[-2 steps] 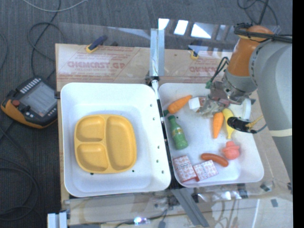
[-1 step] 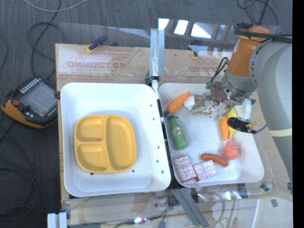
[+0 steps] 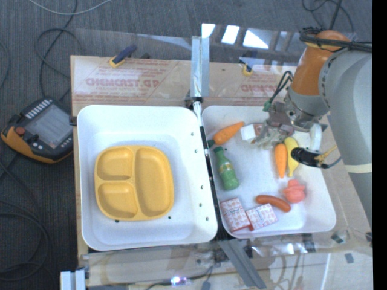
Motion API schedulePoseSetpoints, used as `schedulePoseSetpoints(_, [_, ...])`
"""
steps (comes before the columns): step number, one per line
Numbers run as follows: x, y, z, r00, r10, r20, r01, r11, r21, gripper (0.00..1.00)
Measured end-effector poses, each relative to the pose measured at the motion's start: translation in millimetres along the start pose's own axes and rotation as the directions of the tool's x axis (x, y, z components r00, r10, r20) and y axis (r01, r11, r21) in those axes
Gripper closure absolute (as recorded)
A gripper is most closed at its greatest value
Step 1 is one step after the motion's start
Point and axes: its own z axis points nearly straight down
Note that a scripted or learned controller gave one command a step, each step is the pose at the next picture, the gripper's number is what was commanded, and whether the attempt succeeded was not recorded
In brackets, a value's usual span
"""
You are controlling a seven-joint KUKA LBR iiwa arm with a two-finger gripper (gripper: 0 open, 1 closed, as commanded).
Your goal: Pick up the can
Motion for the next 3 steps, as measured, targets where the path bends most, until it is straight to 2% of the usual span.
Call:
schedulePoseSetpoints(1, [0.0, 0.0, 0.1, 1.0, 0.0, 0.001, 0.0, 1.0, 0.0, 0.0])
schedulePoseSetpoints(2, [-0.2, -1.1, -7.4, 1.0, -0.001, 0.003, 0.001, 1.0, 0.003, 1.0])
schedulePoseSetpoints(3, [-0.1, -1.2, -7.3, 1.0, -0.001, 0.003, 0.001, 1.0, 0.004, 0.0])
